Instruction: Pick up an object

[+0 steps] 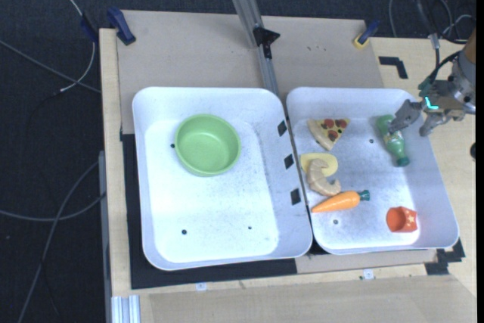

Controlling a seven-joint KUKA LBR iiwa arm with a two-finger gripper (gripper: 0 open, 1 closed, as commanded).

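Green bottle [393, 141] lies in the right bin [446, 200], not lifted yet; the jaws hang apart just above it.

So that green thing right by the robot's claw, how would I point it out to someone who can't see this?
Start at the right bin, the one holding several small toys. Go to its far right corner, where the gripper hangs; the green bottle-shaped toy lies on its side just below it. It is the only green item in that bin; the pizza slice, carrot and orange piece are warm-coloured.
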